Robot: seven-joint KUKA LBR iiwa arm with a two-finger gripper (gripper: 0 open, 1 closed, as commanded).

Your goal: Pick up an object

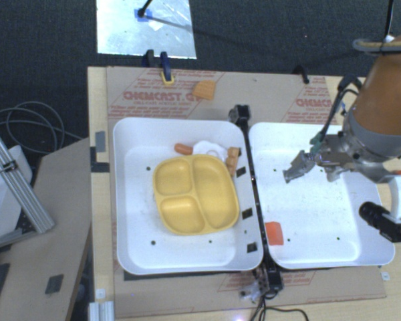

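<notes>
Dark carpet surrounds a bench topped with a brown printed board (187,92), on which two shallow white bins sit side by side, joined along a black central seam. Left bin (130,199): a yellow divided tray (195,194) with three compartments lies near the middle, tilted slightly off square. Just behind it sit a small orange sausage-shaped piece (184,149), a white rounded item (209,150) partly hidden by the tray's far edge, and a tan cork-like piece (232,159) near the bin's right wall — the last standing roughly upright, as far as can be judged. Right bin (321,246): one small orange-red block (273,233) lies flat on the floor by the near-left corner, close to the seam. The arm enters from the right, its orange band (387,92) prominent above the grey wrist. The gripper (297,169) hangs over the middle of the right bin, pointing left and downward, well apart from the orange-red block; nothing is visible between its fingers, and whether they stand wide or narrow cannot be told at this angle. Outside the bins, a tan foam-like block (204,89) rests on the board behind the left bin, beside a blue-and-yellow clamp (166,69) — and a shiny metal sheet (146,17) lies on the carpet beyond.
</notes>
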